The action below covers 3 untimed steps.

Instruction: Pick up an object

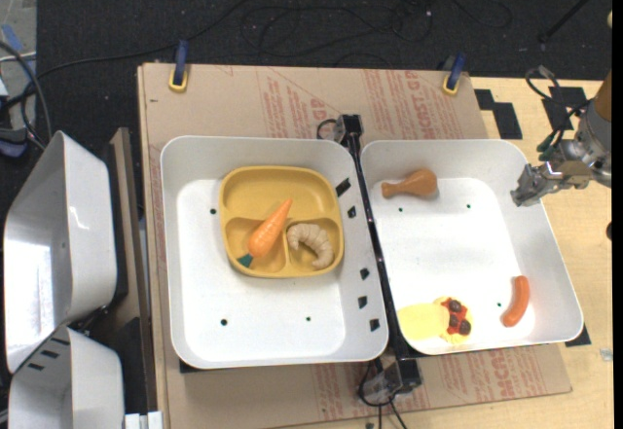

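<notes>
Gripper [531,186] hovered at 3 o'clock over the right bin [545,223]; its grip state was unclear. Approach step, likely: next it needed descent toward the drumstick [411,186] at 9 o'clock.

I see the hand [533,186] at the right bin's [458,252] far right rim, carrying nothing. In that shallow white bin lie a brown toy drumstick [411,186] near the far edge, an orange sausage [516,301] at the near right, and a yellow slice with red berries [435,318]. The left white bin [195,252] holds a yellow divided plastic plate [234,198] with an orange carrot [270,229] and a pale shrimp [313,243].
</notes>
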{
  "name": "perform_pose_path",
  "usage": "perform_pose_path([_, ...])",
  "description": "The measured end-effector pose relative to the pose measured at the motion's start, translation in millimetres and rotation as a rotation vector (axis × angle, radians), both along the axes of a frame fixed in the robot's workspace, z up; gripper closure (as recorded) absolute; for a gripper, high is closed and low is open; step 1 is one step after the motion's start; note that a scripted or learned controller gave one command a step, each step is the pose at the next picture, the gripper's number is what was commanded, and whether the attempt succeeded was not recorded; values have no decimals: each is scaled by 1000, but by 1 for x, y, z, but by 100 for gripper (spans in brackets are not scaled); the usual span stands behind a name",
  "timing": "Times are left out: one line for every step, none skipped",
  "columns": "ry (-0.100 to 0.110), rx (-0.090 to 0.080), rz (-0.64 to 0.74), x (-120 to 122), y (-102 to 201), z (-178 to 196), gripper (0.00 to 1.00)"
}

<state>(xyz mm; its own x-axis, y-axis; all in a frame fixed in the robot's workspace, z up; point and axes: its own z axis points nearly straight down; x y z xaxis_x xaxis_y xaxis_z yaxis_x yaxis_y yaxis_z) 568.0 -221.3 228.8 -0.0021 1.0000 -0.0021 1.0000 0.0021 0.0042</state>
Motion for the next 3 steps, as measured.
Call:
perform_pose_path([5,4,6,1,64,1,100])
perform_pose_path([3,3,6,11,114,5,100])
perform_pose_path([6,3,5,1,173,6,100])
